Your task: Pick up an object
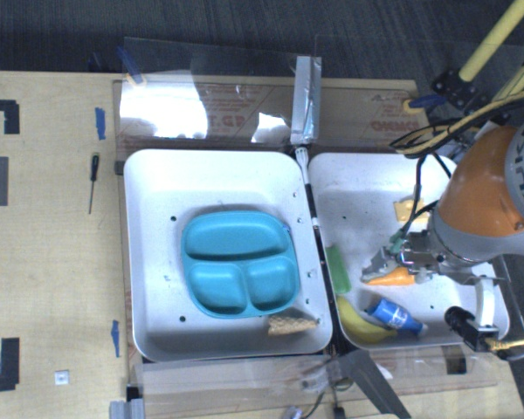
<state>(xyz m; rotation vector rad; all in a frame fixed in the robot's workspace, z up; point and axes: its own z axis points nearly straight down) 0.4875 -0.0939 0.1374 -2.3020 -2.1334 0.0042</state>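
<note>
In the right bin (358, 177), my gripper (395, 260) hangs low over an orange carrot-shaped piece (391, 278) and seems to touch its top. Whether the carrot is gripped is hidden by the gripper body. A blue bottle (395, 316) lies just in front of it, next to a yellow banana (358, 321) at the bin's front left corner. A green stick-like piece (337, 269) lies along the left wall. A pale yellow piece (405, 208) sits behind the gripper.
The left bin (148, 190) holds a blue divided plate (240, 262) and a tan, bread-like piece (290, 323) at its front right corner. A clear plastic wall (304, 103) rises behind the bins. The arm's orange band (485, 190) covers the right bin's right side.
</note>
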